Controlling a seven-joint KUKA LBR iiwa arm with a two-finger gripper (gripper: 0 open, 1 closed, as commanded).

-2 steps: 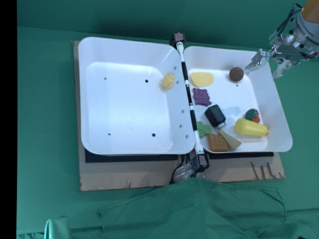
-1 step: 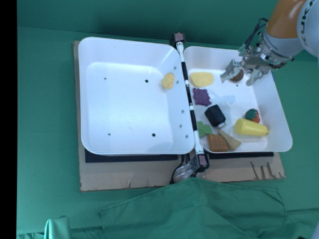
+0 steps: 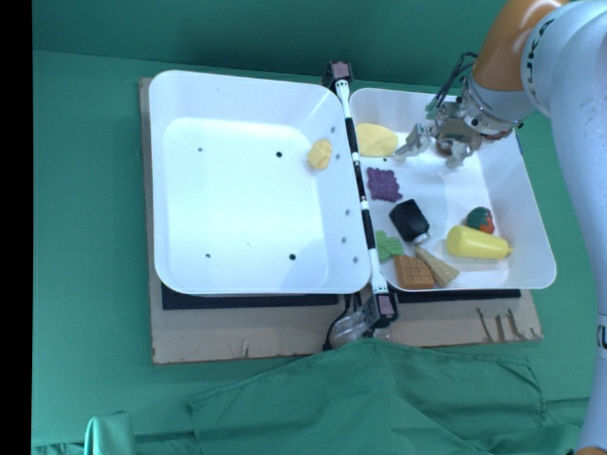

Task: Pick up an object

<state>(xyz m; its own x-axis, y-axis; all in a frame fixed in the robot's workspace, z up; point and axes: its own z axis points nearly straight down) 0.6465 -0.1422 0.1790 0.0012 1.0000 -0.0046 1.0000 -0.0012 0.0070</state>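
Jaws spread apart, gripping nothing, just right of the yellow lump [image 3: 377, 139].

White bins [image 3: 190, 93]; green worktop cloth [image 3: 85, 207]; yellow lump [image 3: 321, 154]; purple grapes [image 3: 383, 183]; black block [image 3: 410, 220]; orange waffle, grid-patterned [image 3: 413, 272].

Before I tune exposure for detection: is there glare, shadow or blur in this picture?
Camera view: the left bin looks bright and nearly washed out, soft shadows sit under the toys, the purple grapes read sharp, and the gripper looks slightly soft.
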